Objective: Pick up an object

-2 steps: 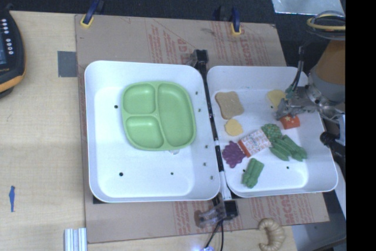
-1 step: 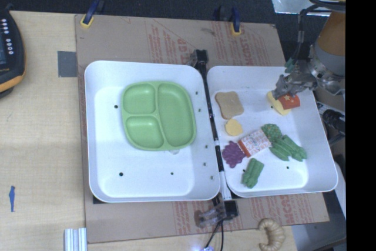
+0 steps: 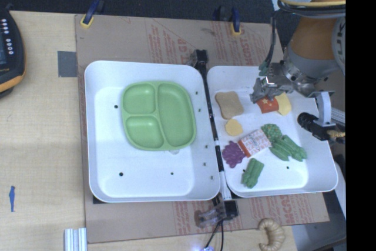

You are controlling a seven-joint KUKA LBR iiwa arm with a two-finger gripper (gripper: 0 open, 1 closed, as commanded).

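The right bin [image 3: 317, 176] holds several toy foods: a tan bread slice [image 3: 229, 104], a yellow round piece [image 3: 234, 126], a purple grape bunch [image 3: 233, 153], a pink-and-white packet [image 3: 254, 141], green vegetables [image 3: 284, 144], a small green piece [image 3: 252, 173], and a red item [image 3: 268, 105] beside a yellow block [image 3: 284, 104]. My gripper [image 3: 265, 89] hangs over the bin's upper part, right above the red item. The arm's wrist hides its fingers.
The left bin [image 3: 106, 179] holds a green divided plate [image 3: 158, 115]. A black divider runs between the bins. A tan curled object [image 3: 271, 234] lies on the cardboard below the right bin. A handheld pendant [image 3: 9, 50] rests at the far left.
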